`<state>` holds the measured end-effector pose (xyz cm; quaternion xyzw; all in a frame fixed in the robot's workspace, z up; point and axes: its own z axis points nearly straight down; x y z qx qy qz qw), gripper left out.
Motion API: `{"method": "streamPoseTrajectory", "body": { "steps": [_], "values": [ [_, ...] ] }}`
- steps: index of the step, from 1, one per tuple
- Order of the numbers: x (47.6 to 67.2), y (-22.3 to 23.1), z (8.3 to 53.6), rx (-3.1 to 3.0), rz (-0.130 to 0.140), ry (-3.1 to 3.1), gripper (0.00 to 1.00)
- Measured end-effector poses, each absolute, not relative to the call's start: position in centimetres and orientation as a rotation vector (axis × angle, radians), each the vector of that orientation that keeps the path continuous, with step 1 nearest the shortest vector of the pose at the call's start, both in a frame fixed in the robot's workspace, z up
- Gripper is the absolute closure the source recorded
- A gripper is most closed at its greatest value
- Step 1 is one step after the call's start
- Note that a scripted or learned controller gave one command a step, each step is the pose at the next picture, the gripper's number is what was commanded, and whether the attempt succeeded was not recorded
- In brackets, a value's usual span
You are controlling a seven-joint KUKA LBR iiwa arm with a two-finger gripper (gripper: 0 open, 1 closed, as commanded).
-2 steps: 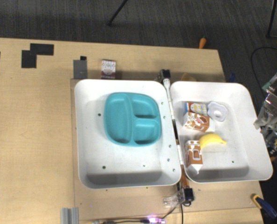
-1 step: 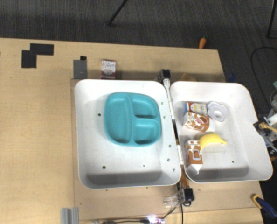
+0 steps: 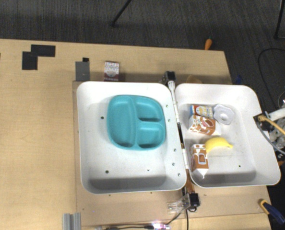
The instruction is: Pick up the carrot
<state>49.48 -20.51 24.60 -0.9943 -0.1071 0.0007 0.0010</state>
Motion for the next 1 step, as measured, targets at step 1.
{"method": "streamPoseTrajectory", "body": {
  "steps": [1],
  "values": [
    [49.72,-13.74,22.02,-3.113,0.002,-0.373,1.0]
  ]
}}
